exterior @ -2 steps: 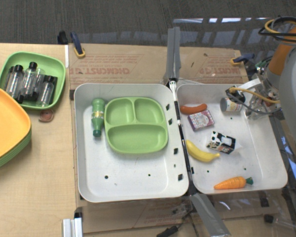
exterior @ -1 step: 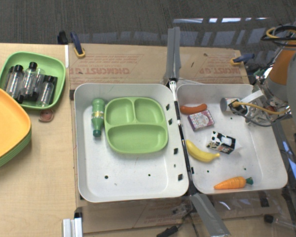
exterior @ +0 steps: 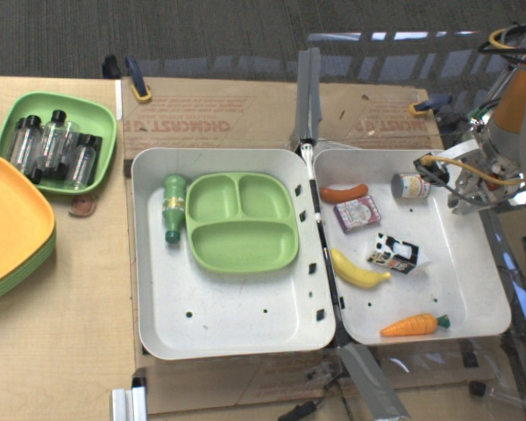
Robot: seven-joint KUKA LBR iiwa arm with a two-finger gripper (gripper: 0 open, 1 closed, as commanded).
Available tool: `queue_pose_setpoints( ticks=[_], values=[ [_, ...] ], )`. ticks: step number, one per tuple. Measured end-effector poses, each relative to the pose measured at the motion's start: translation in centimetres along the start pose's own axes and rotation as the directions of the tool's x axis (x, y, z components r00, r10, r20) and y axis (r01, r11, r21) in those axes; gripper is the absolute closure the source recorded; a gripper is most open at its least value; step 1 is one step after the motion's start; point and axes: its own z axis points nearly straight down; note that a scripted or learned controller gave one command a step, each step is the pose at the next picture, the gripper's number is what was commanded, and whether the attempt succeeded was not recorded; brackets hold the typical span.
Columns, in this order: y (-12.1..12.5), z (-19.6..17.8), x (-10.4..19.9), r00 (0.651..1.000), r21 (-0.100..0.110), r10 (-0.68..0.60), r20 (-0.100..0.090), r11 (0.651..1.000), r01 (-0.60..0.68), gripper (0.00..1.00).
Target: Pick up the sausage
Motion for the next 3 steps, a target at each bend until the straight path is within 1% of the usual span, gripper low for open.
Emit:
queue_pose_setpoints(
  ticks=[1,2,3],
  values=[
    [-1.4,4.2,3.1,1.0,0.001,0.0,0.001,1.0,0.0,1.0],
    [-0.9,0.1,-4.3,0.99,0.002,-0.145,0.0,0.989,0.145,1.0],
    [-3.6,4.7,-1.6,1.0,0.002,-0.011,0.002,1.0,0.011,1.0]
  ],
)
